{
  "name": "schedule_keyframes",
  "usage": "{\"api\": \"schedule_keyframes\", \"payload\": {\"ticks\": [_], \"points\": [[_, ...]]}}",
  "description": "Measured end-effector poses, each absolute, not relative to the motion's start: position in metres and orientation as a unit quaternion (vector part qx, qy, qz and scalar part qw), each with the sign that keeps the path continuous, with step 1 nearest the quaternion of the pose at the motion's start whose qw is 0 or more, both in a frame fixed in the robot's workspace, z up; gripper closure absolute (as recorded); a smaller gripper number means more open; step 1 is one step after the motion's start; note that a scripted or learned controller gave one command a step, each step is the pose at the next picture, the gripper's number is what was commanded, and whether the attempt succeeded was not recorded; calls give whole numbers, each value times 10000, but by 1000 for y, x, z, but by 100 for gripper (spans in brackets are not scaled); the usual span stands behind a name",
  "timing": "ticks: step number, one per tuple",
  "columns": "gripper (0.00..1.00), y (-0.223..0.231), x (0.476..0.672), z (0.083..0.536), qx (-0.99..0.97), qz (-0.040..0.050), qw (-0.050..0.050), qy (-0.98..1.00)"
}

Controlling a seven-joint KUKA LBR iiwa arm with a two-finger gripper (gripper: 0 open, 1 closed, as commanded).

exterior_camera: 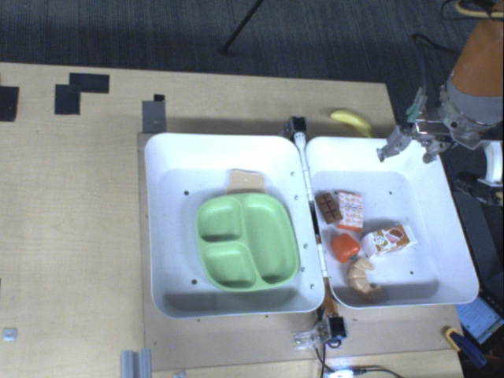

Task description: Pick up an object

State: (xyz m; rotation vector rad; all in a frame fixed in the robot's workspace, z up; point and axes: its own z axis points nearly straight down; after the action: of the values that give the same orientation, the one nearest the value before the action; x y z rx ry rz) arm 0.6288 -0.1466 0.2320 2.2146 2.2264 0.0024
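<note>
Presently, no object has been lifted; the candidates for picking are gathered in the right bin (441, 211). A small brown-and-white packet (342, 207) lies nearest the divider, with a red rounded item (345, 247) just below it, a white carton with orange print (387, 241) beside that, and a tan croissant-like piece (362, 276) at the lower end of the cluster. These four things are seen close together, some touching, on the bin's left half, while the right half of its floor is left bare.

In the left bin (169, 211) a green divided tray (247, 241) is seen, with a tan slab (246, 180) at its upper edge. A yellow banana-like thing (351, 121) rests on the tabletop (71, 235) just beyond the right bin's far rim.

The end effector (410, 143) is held above the far right corner of the right bin, well apart from the cluster. Its two fingers are seen spread, with nothing between them. The task is therefore judged to be at its start: an approach over a chosen object, a descent, a closing and a lift are all left to be done.
</note>
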Motion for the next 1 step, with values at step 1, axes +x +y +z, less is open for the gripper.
{"api": "schedule_keyframes", "payload": {"ticks": [1], "points": [[0,-132,649,116,7047,1,-6,7095]]}}
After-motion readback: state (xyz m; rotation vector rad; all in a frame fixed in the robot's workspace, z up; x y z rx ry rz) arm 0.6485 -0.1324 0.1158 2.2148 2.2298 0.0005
